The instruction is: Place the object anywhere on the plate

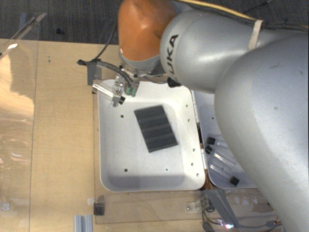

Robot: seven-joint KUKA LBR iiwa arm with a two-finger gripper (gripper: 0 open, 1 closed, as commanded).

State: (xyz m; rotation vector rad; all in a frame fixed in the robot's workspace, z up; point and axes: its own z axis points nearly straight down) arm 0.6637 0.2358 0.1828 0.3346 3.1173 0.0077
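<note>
From above, the grey arm [217, 52] sweeps in from the right, and its orange band [140, 25] sits over the far rim of the left bin [108, 178]. The gripper [116, 94] hangs at that bin's far left corner, close to the rim where the white wall meets the wooden bench [63, 129]. Whether the claw is spread or pressed together cannot be told, and nothing can be made out in its grasp. A dark grey ribbed slab [155, 128] lies flat near the middle of the left bin, turned at a slant and clear of every wall. Bare white floor runs all round it, widest toward the near left corner. The arm covers most of the right bin [204, 108]. Its visible strip holds a clear plastic piece [223, 159] and two small black pieces [211, 142], apart from each other. A small dark block [99, 208] sits on the bench just beyond the left bin's near rim. The letters "UKA" [172, 52] read along the arm's shell.
</note>
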